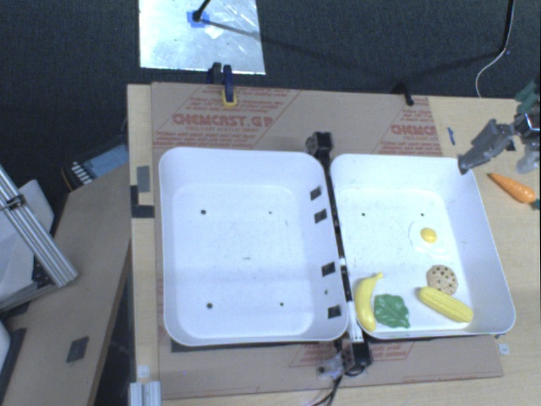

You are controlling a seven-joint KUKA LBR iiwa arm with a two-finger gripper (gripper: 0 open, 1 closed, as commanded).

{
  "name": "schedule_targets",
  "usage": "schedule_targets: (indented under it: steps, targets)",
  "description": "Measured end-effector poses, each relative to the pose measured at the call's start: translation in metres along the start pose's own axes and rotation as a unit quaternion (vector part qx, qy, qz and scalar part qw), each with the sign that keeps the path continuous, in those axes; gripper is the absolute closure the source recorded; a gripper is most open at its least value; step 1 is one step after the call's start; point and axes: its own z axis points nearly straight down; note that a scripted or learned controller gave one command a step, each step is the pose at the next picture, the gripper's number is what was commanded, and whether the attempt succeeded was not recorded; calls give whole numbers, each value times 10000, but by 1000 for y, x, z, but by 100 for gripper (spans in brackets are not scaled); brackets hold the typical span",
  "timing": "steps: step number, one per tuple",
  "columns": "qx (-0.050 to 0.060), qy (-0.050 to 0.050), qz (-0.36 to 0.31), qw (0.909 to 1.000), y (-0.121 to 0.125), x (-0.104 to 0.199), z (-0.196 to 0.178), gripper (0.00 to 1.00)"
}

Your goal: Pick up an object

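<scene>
Camera view, looking down at a slant: two shallow white bins sit side by side on the worktop (254,112), which is covered with printed cardboard. The left bin (173,176) and the right bin (482,218) touch along a dark centre seam with black clips. In the right bin, toward its near edge: a banana (365,301) lying against the left wall, a green leafy piece (391,311) touching the banana's right side, a corn cob (445,304) tilted near the front right corner, a round cookie (441,278) just above the corn, and a fried egg (427,236) farther back, apart from the rest. A carrot (514,187) lies outside the bin on the worktop, just beside its far right corner. The pincer (470,161) hangs at the right, over the right bin's far right rim, near the carrot; cannot tell whether it is apart or together, and nothing is seen between it. A silver sheet (199,24) lies on the dark floor beyond the worktop.
</scene>
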Motion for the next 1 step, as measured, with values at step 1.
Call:
schedule_targets:
  steps: [1]
  targets:
    - [-2, 1, -22, 10000, 0, -1, -45, 0]
